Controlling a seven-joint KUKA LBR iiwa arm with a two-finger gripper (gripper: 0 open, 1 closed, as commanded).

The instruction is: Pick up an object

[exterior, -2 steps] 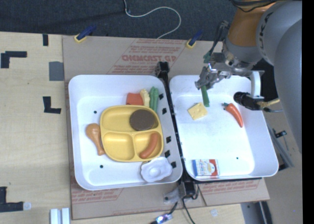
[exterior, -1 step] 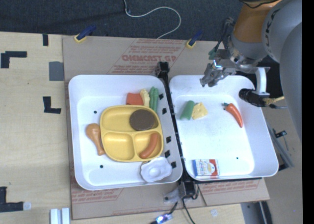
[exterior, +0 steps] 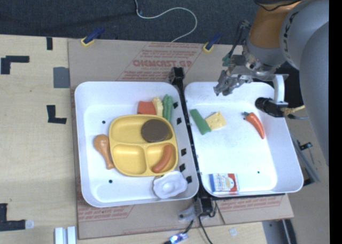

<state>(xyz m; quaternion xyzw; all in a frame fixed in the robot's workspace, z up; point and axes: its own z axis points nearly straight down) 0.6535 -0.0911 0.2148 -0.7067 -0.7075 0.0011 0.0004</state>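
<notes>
Fingers (exterior: 228, 87) hover near the right bin's (exterior: 278, 181) upper rim; we cannot tell their spread. Red print on cardboard (exterior: 155, 62) is unreadable; a carton (exterior: 222, 182) sits lower right.

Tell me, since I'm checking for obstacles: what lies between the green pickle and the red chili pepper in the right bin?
In the camera view, a yellow cheese wedge lies between the green pickle and the red chili pepper.
</notes>
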